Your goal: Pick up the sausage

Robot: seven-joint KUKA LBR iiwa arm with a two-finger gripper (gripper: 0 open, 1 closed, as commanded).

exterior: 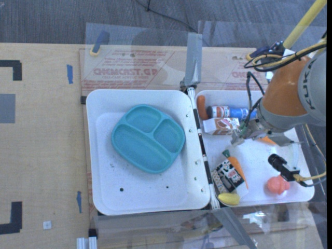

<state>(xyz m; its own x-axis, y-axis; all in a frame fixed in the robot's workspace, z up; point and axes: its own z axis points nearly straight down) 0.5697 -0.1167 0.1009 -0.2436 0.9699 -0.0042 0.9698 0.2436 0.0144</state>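
**benchwatcher:** ok so where's the sausage [201, 107]? I think it's that reddish-orange stub jammed against the left wall of the right bin [306, 191], up near the back corner, right beside the bottle with the blue cap [226, 111].

**gripnerd:** yep, that's my read too. It's mostly tucked along the rim, so only one end really shows. The end effector [243, 135] sits over the middle of that bin, just below the small carton [221, 125], and the arm's wrist blocks the tips, so I honestly can't tell if it's spread or closed. Nothing visibly in it.

**benchwatcher:** how do you reckon it handles?

**gripnerd:** guessing a toy one: light, smooth, probably a bit slick, stiff enough not to squash. Round body means it'll roll or squirt out if pinched off-centre. I'd grab across the middle, at right angles to its long axis. Trouble is the wall on one side and the bottle on the other leave little room for a finger.

**benchwatcher:** and the carrot [237, 168] further down is a similar colour, easy mix-up.
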